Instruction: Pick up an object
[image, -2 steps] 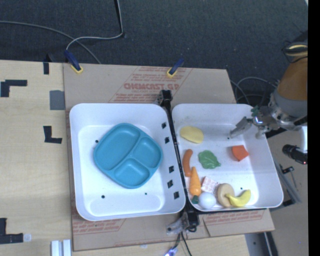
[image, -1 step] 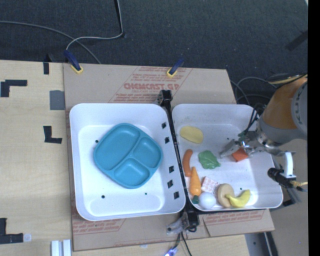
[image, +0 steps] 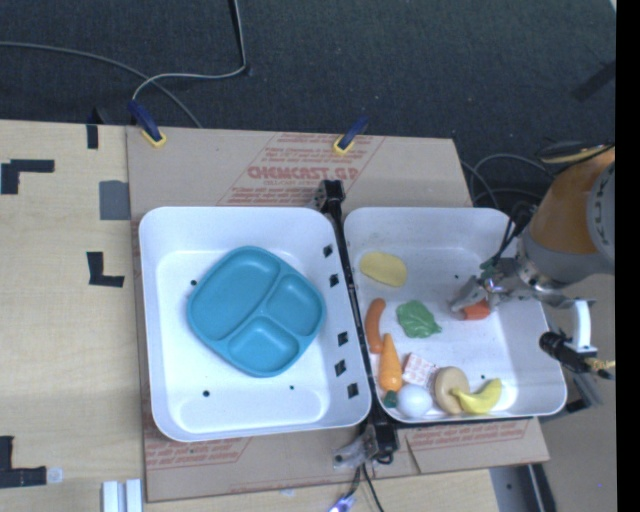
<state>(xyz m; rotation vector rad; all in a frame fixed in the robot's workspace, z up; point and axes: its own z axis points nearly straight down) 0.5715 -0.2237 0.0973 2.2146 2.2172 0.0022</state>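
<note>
Bench under me: light wood top (image: 50, 330) w/ black tape marks (image: 100, 270) on left. Brown cardboard sheet (image: 290, 170), red print, clamped at far edge by two blue/yellow clips (image: 148, 125). Beyond bench, dark carpet floor (image: 400, 60); thin cable (image: 180, 68) runs across it. Lighting even, no hard shadows.

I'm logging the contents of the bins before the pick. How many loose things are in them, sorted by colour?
Blue: 1, the divided plate
Yellow: 2, the pale yellow piece and the banana
Green: 1, the leafy piece
Orange or red: 3, two carrot-like pieces and a small piece by the gripper
White or tan: 3
Total: 10
</note>
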